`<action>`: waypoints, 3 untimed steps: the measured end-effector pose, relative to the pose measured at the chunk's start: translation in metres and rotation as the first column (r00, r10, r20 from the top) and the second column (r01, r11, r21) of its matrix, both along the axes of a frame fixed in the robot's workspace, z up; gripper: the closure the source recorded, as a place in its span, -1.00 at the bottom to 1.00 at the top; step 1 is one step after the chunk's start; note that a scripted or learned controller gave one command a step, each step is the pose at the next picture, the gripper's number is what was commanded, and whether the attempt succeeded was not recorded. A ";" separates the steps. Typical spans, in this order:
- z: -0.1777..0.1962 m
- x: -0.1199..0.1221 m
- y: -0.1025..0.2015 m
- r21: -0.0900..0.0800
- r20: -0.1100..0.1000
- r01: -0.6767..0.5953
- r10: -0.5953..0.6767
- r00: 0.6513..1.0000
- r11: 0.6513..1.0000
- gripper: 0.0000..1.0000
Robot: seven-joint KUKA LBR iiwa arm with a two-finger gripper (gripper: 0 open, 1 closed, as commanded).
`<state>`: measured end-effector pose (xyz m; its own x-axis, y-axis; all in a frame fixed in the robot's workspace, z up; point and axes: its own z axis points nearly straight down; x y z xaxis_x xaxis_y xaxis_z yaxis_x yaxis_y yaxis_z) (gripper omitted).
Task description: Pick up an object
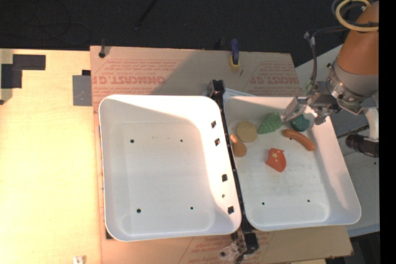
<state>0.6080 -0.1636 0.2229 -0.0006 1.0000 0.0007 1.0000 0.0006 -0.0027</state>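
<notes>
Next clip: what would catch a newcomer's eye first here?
The cluster of small items at the far end of the right shallow white bin stands out: a red chunk, an orange sausage-shaped piece, a green leafy lump, a tan round piece and a teal lump. The gripper hangs just above the teal lump, under the arm's orange band.

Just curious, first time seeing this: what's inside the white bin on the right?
The right bin holds a red piece, an orange sausage-shaped piece, a green piece, a tan round piece, a small brown one and a teal piece, partly covered by the hand.
</notes>
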 end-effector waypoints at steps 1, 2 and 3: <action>-0.056 -0.033 0.010 0.002 -0.007 0.000 0.000 1.000 1.000 -1.00; -0.139 -0.037 0.041 0.000 -0.001 -0.001 0.001 1.000 1.000 -1.00; -0.125 -0.037 0.038 -0.001 -0.001 0.005 -0.005 1.000 1.000 1.00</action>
<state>0.5710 -0.1257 0.0975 0.0046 1.0000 -0.0003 1.0000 -0.0046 -0.0035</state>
